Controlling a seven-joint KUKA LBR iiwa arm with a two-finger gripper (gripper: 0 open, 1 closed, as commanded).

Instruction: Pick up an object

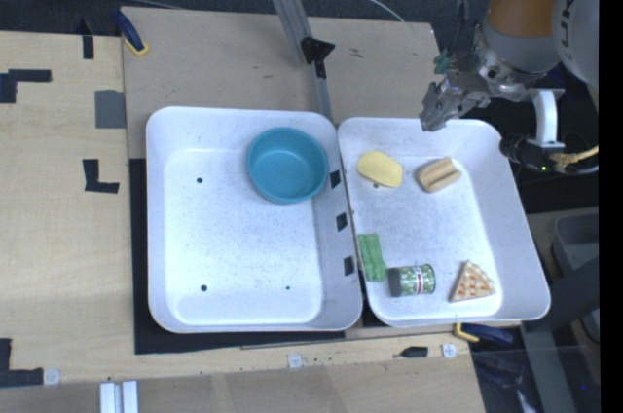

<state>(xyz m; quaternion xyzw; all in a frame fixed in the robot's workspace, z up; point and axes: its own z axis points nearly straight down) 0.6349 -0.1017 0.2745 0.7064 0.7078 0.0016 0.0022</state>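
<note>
Objects for picking, as I log them from my remote station:

Arm [540,7]: grey with orange band, reaching in from the right side of the desk [58,206]. Wrist sits above the far right corner of the right bin.

Hand [435,116]: dark, angled down and leftward, hanging over the far rim of the right bin [506,236]. I cannot tell from this slant whether it is spread or pressed together. I see nothing between its tips.

Left bin [234,294]: shallow, white, speckled. Contents:
- Blue bowl [286,165], upright, at the far right corner of this bin, close to the wall shared with the neighbouring bin.

Right bin: shallow, white, set just beside the left one. Contents:
- Yellow rounded item [380,169], lemon-like, in the far left part.
- Tan bread-like block [438,174], just beside the yellow item, on its right; nearest thing to the hand, apart from it.
- Green flat piece [372,256], lying along the left wall, near half.
- Small can [412,281] on its side, with a green, white and red label, touching or almost touching the green piece.
- Pizza-slice wedge [472,282], near right corner, beside the can.
</note>
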